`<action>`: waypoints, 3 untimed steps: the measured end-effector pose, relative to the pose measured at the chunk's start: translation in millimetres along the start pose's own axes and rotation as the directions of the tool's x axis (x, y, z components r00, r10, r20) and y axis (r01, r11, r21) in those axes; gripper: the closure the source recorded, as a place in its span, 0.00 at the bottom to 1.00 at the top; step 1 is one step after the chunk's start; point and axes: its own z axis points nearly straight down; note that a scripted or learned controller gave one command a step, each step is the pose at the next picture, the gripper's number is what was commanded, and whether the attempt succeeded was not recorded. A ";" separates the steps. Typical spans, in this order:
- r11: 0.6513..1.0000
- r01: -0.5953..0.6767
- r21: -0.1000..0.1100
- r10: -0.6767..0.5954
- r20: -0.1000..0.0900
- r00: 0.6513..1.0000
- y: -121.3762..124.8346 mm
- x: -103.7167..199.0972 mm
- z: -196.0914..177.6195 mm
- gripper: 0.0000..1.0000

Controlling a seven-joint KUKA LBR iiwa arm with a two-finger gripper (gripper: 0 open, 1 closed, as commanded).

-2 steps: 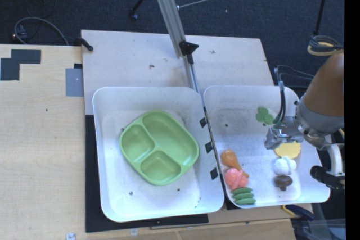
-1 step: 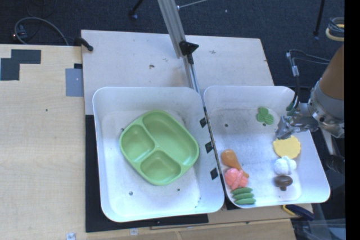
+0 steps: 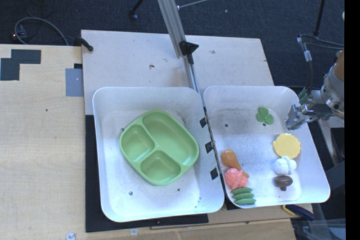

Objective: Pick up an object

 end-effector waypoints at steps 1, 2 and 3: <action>1.000 0.004 0.007 -0.004 -0.004 1.000 11.2 60.2 14.2 1.00; 1.000 0.002 0.008 -0.002 -0.003 1.000 24.3 105.2 22.2 1.00; 1.000 0.003 0.009 -0.002 -0.004 1.000 23.1 166.6 34.7 1.00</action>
